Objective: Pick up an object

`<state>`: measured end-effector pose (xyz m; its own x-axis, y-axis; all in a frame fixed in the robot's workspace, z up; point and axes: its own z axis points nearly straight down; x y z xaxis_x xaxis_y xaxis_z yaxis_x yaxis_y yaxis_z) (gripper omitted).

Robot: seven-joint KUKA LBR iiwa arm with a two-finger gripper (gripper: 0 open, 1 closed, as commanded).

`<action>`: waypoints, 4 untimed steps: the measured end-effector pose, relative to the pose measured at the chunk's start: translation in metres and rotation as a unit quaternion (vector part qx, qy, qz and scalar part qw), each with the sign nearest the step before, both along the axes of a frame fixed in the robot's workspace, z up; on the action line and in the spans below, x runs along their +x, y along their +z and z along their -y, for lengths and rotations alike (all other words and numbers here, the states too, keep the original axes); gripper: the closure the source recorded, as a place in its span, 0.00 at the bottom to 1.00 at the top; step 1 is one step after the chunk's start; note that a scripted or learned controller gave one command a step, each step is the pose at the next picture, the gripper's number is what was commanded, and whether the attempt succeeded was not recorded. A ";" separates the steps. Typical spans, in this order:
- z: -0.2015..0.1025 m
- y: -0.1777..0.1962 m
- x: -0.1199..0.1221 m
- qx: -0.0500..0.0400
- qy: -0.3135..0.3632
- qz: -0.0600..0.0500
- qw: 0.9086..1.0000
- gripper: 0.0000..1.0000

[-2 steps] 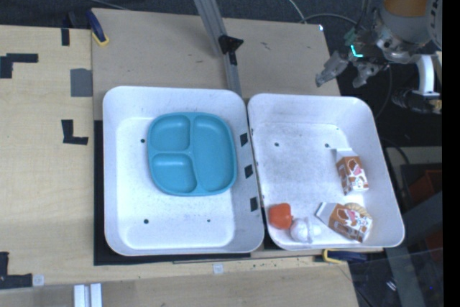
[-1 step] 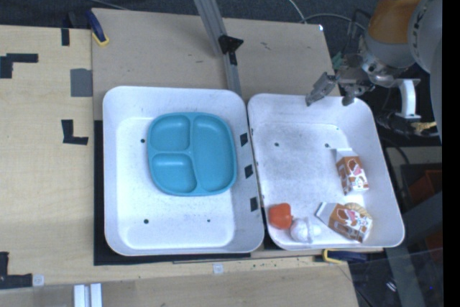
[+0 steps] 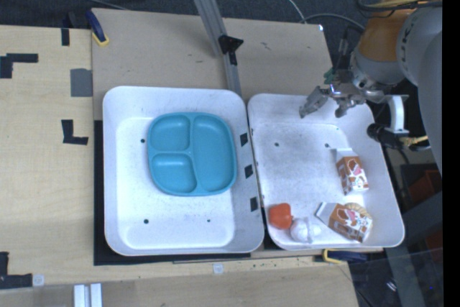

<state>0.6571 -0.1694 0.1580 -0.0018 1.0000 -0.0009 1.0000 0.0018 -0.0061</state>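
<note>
Gripper (image 3: 329, 103) is hovering over the right bin (image 3: 287, 154), jaws spread and gripping nothing; the packets (image 3: 351, 175) are lying ungrasped.

A robotics lab — pale wooden table (image 3: 43, 176) marked with black tape, two shallow white plastic bins (image 3: 115, 154), loose grey cables (image 3: 287, 0) — dark carpet below.

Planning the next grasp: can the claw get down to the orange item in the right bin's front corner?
Probably yes. The claw sits over the bin's far edge, and nothing covers the orange item; a white object beside it leaves little room.
</note>
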 end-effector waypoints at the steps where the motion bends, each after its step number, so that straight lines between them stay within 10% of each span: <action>1: -0.002 -0.044 -0.002 0.000 0.000 0.000 1.000 0.00; 2: -0.003 -0.031 0.000 0.000 0.001 0.002 1.000 1.00; 4: -0.009 0.070 0.011 0.000 0.000 0.006 1.000 1.00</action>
<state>0.6681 -0.1609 0.2277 -0.0022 1.0000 -0.0013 1.0000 0.0022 0.0061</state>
